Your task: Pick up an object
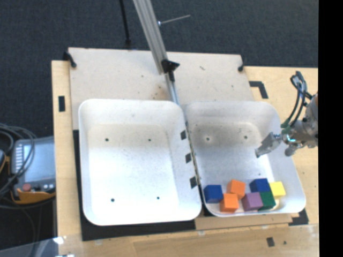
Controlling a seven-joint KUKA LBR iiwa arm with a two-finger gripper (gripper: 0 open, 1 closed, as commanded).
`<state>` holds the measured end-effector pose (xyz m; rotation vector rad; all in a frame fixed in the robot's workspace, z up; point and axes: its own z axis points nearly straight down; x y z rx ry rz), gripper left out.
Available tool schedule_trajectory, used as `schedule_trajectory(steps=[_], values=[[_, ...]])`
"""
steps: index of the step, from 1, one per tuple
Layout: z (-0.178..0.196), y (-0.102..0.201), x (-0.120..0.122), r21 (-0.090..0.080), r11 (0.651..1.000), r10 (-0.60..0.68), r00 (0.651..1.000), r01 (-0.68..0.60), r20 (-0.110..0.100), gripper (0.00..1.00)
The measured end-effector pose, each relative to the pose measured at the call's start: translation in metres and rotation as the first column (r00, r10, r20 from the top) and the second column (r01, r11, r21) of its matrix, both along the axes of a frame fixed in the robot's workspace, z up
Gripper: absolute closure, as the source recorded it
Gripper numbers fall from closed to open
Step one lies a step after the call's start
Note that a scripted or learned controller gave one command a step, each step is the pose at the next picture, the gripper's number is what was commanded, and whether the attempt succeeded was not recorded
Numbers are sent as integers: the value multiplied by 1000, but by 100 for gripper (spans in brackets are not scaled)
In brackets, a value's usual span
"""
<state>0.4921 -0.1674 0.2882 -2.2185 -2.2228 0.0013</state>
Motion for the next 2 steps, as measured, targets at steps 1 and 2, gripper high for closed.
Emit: schedule_trajectory(steps=[1,2], values=[[2,0,1,-1,1000,-1,1000,1,5,0],[-59,-7,0,-1,1000,-3,1000,3,-3,0]])
